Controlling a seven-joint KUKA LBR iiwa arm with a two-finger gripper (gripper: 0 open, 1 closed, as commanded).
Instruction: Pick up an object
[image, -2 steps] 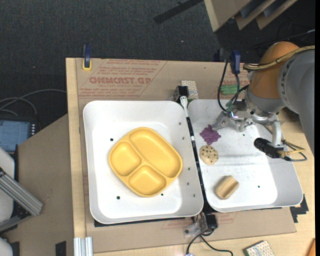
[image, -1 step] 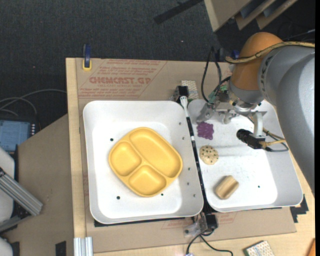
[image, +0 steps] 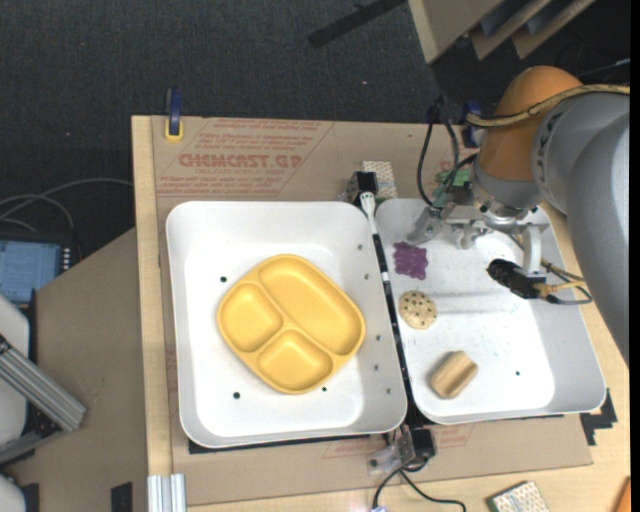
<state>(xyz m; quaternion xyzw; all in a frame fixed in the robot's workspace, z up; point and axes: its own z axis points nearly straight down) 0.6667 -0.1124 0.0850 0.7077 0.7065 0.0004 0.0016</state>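
Dark carpet surrounds a brown tabletop (image: 250, 160) printed with red lettering, and two shallow white bins sit on it side by side. From above, the left bin (image: 200, 240) carries a yellow divided plate (image: 290, 322) with three compartments, lying roughly in the bin's middle and turned at a slant. A blue clamp (image: 174, 114) grips the tabletop's far left corner.

Over in the right bin (image: 560, 370), three small things lie along its left half. A purple, knobbly piece shaped like a bunch of grapes (image: 410, 260) rests near the far left corner. Just in front of it, close to the wall between the bins, lies a round speckled cookie (image: 417, 308). Nearer the front edge, well apart from the cookie, sits a tan block (image: 453, 374), tilted on the bin floor.

The grey arm (image: 590, 170) comes in from the right, its orange band (image: 525, 120) above the wrist. Its pincer (image: 440, 222) hangs over the far end of the right bin, just beside the purple grapes and slightly behind them. Whether the pincer is apart or together cannot be told from this angle, and nothing is seen between its tips. A black stub with wires (image: 515, 278) juts out beside the wrist.
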